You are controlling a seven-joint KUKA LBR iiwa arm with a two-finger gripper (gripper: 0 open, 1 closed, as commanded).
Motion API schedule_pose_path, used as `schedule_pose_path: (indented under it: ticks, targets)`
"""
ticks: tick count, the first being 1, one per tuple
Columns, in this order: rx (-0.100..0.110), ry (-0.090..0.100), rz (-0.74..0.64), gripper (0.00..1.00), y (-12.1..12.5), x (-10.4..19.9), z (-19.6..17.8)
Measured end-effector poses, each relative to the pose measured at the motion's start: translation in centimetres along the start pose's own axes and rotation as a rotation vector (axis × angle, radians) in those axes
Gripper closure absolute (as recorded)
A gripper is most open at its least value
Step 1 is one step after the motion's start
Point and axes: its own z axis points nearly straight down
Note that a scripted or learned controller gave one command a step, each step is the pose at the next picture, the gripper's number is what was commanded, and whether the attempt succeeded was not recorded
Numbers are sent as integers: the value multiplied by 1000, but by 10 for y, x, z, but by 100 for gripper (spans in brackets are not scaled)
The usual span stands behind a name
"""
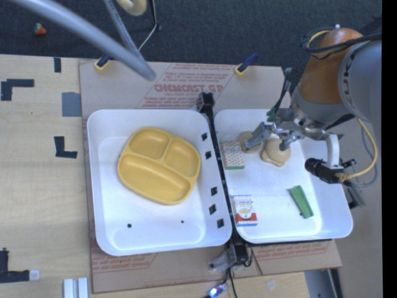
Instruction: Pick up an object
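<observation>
Tan, rounded lump sits in right bin, just beside a second tan piece near the divider. Claw hovers spread wide above both, gripping nothing. Likely straddles two pieces at once; could close on the gap, nudge one aside, or pinch an edge and lose it on lift. Checkered packet, small carton and green stick lie apart, out of harm. Yellow divided plate rests alone in left bin.
</observation>
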Motion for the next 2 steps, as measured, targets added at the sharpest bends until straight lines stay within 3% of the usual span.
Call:
schedule_pose_path:
  ticks: [2]
  targets:
    - [-1, -2, 3, 0, -2, 5, 96]
